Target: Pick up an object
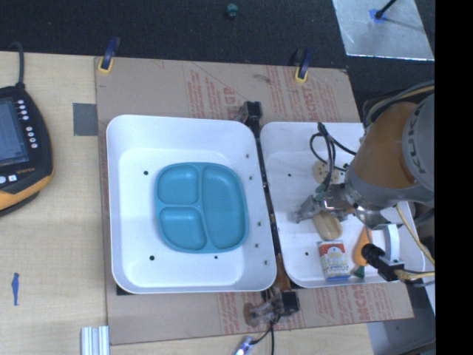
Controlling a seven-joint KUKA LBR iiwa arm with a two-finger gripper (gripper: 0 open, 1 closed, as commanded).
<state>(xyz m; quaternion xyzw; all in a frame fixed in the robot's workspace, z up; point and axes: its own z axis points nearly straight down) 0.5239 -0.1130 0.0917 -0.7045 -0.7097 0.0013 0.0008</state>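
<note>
Bench (59, 272) viewed from above at a slant, with two white bins side by side on brown cardboard (222, 80). Left bin (118, 198): blue three-part plate (201, 207) lying flat at the centre. Right bin (292, 257): arm (392, 150) reaching in over the right edge, gripper (316, 207) low over the middle of the bin; width of the claw's opening not to be told from this angle. Tan lump (329, 226) just beside the gripper, toward the near edge; whether touching or apart, not to be told. Small carton (335, 261) by the near edge, next to the lump. Orange piece (360, 251) and green piece (358, 274) toward the near right corner, beside the carton. Pale round item (321, 171) toward the far edge. Pendant (18, 150) at the bench's left edge. Left clamp (109, 54) and right clamp (301, 63) on the cardboard's far edge.
</note>
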